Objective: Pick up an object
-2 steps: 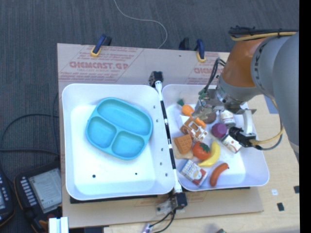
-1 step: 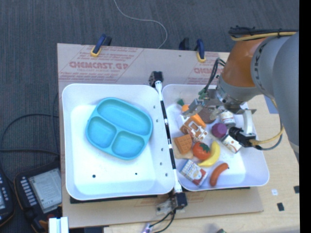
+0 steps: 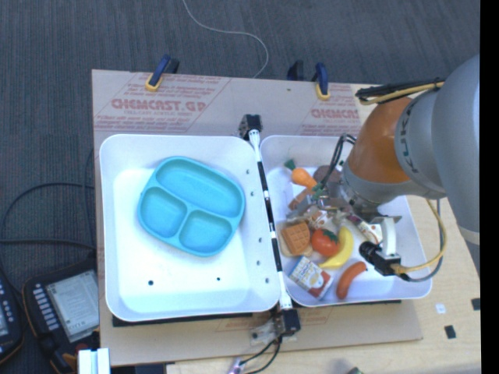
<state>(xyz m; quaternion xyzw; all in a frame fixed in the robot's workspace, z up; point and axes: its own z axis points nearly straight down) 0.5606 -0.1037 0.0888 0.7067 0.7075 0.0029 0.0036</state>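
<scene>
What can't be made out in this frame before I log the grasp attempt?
- Gripper: fingers lost in the toy clutter, camera view; contact unclear.
- Right bin: its middle is covered by the arm's wrist.
- Small packet: print too small to read.
- Arm: cut off by the right edge.

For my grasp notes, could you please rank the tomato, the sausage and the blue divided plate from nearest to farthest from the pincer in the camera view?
Measured from the pincer, low in the right bin:
1. Tomato, just below it in the same bin.
2. Sausage, farther down, by the right bin's near edge.
3. Blue divided plate, across the divider in the left bin.
</scene>
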